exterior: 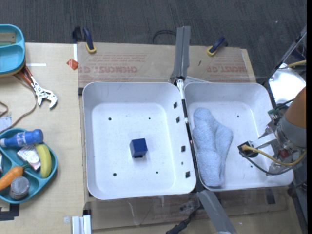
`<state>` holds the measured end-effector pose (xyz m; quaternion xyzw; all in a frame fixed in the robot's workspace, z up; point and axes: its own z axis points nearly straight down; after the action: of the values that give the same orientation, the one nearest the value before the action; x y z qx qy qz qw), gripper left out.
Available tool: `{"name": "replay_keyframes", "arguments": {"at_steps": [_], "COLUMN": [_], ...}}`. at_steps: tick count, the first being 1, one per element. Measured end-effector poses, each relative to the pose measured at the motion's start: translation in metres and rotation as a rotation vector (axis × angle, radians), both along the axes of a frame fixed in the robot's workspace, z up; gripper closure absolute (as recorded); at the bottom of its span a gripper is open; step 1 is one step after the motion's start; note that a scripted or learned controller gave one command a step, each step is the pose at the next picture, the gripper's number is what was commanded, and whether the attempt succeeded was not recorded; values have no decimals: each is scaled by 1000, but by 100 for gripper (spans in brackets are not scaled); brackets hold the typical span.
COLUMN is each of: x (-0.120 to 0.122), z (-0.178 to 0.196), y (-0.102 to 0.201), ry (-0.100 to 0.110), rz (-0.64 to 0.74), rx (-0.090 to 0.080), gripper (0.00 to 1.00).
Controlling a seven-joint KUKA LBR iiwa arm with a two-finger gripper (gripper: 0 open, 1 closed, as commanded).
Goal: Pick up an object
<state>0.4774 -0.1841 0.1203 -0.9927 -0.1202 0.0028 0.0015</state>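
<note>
- The blue cube (138, 147) sits on the floor of the left bin (122, 106). It is roughly midway between the side walls, a little toward the near edge, and touches nothing else.
- A pale, fluffy cloth (211, 147) lies in the right bin (239, 99). It stretches along that bin's left wall from about the middle down to the near edge.
- The gripper (279, 160) is at the right bin's near right corner, apart from the cloth and well apart from the cube. Whether it is open or closed cannot be told.
- The arm (298, 121) comes in over the right bin's right wall.
- Both bins stand side by side on a cardboard sheet (122, 62) toward the counter's (48, 121) right side.
- Near the counter's left edge lies a wrench (45, 97).
- At the near left corner a teal tray (53, 165) holds a banana (45, 161), a bottle (19, 139) and a carrot (9, 177).
</note>
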Motion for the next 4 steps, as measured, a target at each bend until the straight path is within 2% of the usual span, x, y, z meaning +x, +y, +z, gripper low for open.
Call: {"name": "replay_keyframes", "arguments": {"at_steps": [1,2,3,4], "x": [0,0,26,-1], "z": [104,136,179,102], "y": [-33,-38,-38,69], "ry": [-2,-2,-1,0], "rz": [-34,-36,-20,14], "rx": [-2,-2,-3,-1], "gripper": [0,0,0,0]}}
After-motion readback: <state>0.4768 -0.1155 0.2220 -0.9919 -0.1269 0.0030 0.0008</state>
